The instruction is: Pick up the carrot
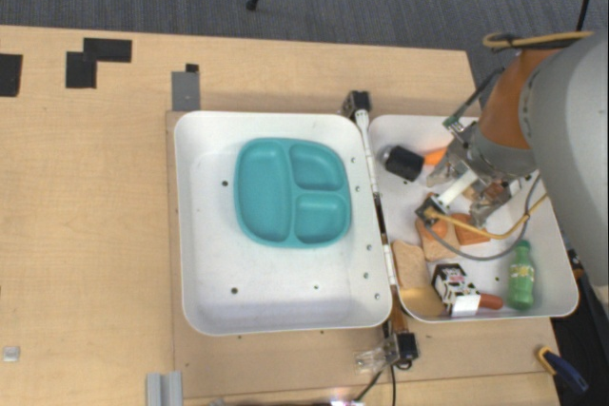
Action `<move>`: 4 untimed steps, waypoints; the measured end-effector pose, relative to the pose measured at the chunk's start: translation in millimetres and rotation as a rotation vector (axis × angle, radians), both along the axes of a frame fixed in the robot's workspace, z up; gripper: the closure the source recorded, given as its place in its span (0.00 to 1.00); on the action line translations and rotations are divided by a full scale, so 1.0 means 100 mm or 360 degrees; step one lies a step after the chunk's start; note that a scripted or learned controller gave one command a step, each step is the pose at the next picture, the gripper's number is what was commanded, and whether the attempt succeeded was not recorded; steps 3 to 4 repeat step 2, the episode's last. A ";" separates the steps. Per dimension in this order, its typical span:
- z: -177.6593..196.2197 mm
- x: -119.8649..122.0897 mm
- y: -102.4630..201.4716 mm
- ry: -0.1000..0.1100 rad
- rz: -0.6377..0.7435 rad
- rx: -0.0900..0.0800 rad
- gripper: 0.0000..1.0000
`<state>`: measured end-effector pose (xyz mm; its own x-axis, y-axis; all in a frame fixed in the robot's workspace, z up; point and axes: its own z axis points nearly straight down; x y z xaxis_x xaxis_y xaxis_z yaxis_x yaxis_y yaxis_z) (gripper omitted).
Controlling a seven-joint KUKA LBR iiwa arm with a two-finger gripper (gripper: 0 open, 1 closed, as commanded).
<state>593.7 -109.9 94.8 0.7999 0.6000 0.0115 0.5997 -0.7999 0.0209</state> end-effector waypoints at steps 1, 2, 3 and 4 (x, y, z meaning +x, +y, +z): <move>0.01 -0.46 0.03 0.0006 -0.0052 0.0007 0.00; -0.02 -0.29 0.17 0.0014 -0.0113 -0.0001 0.00; -0.02 -0.29 0.17 0.0014 -0.0113 -0.0001 0.00; -0.02 -0.29 0.17 0.0014 -0.0113 -0.0001 0.00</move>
